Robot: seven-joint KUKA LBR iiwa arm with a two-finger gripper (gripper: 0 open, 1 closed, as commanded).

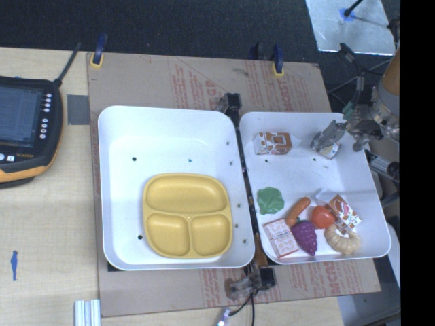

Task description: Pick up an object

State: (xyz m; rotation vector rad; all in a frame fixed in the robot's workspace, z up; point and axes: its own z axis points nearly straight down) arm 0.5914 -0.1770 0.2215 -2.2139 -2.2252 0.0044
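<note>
My gripper [328,140] hangs over the far right part of the right bin [353,175], low above its floor, with nothing visible in it. To its left lies a small brown and white carton [272,142]. Along the near side of the bin lie a green leafy piece [270,200], an orange sausage [298,210], a red tomato [322,216], purple grapes [306,236], a pink and white box [279,238], a red and white packet [346,212] and a tan ring-shaped pastry [342,240].
The left bin [163,131] holds a yellow divided plate [187,215]. A teach pendant [24,128] lies on the bench at far left. Blue clamps [277,60] pin the cardboard sheet at the back. The arm's wrist [377,117] reaches in from the right edge.
</note>
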